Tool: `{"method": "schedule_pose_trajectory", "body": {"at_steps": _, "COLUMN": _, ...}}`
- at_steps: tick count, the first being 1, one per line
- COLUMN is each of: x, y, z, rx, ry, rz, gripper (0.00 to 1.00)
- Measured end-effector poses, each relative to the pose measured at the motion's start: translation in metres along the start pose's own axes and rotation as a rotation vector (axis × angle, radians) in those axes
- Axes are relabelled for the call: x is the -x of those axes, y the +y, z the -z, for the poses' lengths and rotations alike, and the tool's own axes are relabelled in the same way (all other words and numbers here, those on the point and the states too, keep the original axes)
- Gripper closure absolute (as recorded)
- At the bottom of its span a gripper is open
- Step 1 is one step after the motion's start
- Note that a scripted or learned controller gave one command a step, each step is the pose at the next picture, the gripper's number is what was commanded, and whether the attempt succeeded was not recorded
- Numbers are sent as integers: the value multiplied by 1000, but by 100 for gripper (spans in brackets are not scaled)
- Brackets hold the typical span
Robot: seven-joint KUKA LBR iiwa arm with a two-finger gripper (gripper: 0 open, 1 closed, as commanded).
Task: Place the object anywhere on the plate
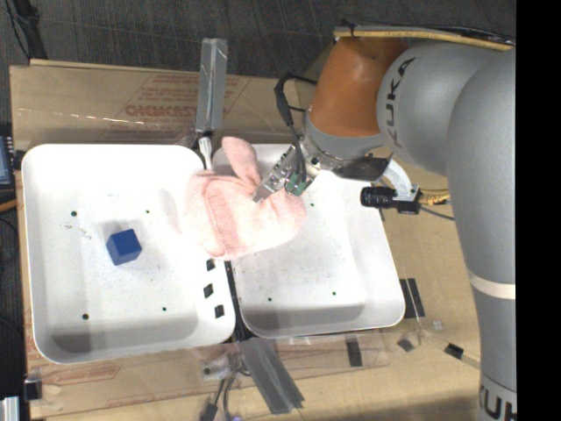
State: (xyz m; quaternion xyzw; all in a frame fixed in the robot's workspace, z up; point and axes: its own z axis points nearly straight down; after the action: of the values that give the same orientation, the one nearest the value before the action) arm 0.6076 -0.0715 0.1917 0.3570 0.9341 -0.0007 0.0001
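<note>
arm (438, 147): the grey kuka body takes up the right of the view and bends in over the right bin, orange band above the wrist, so the wrist points down and left toward the seam between the two bins.
counter (105, 103): a brown board carries both bins side by side.
left bin (53, 235): shallow and white; it holds the blue cube and takes the left part of the cloth on its right wall.
right bin (351, 270): shallow and white; the arm works above its upper left corner.
pink cloth (241, 213): a soft, crumpled towel-like thing draped across the divide between the bins, part in each; one fold rises up beside the claw, which reads to me as the cloth being lifted or bunched there, not lying flat.
claw (276, 187): low at the cloth's upper right edge, tips touching or buried in the fabric; i cannot tell whether it is spread or pinched, nor whether it truly has the cloth.
blue cube (124, 246): sits alone on the floor of the left bin, well apart from the claw, off to its left and lower in the view.
plate: i cannot make one out as separate from the bins, so which object the task means stays my guess; the cloth is the one at the claw.
</note>
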Motion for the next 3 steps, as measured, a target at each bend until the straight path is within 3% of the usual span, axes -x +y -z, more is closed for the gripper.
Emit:
{"method": "schedule_pose_trajectory", "body": {"at_steps": 1, "x": 0, "y": 0, "z": 40, "rx": 1, "ry": 1, "rz": 3, "gripper": 100}}
{"method": "schedule_pose_trajectory", "body": {"at_steps": 3, "x": -80, "y": 65, "z": 54, "rx": 0, "ry": 2, "rz": 732, "gripper": 100}}
